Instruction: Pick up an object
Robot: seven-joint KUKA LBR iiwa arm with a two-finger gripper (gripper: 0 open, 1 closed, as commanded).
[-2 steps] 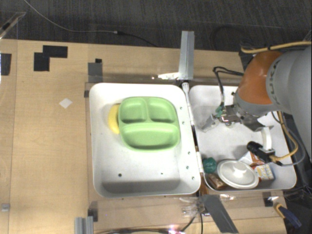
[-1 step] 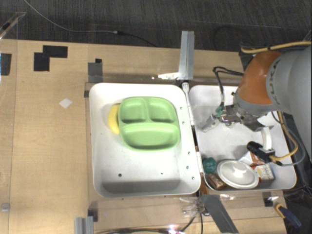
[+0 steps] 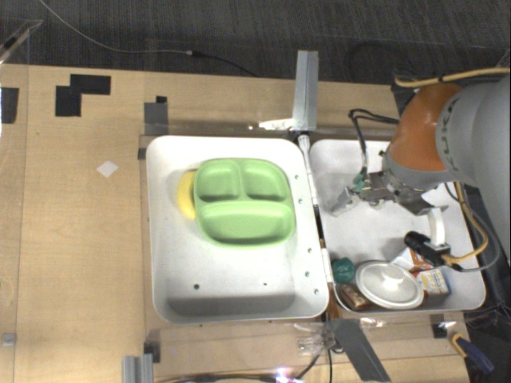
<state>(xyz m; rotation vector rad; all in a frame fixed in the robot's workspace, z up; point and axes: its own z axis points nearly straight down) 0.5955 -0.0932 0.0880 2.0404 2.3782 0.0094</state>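
Reaching in over the right white plastic bin point(image 3: 471, 294), the grey arm's jaws point(image 3: 351, 196) hang above bare floor, whether open or closed impossible to tell. Below them lie a round white lid point(image 3: 389, 285) and a teal object point(image 3: 343, 270); left sits a green divided plate point(image 3: 242, 200).

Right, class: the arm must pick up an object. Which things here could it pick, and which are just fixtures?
Could be picked:
green divided plate
yellow item under its left edge
white bowl
teal item

Fixtures:
left bin
right bin
wooden bench
gripper
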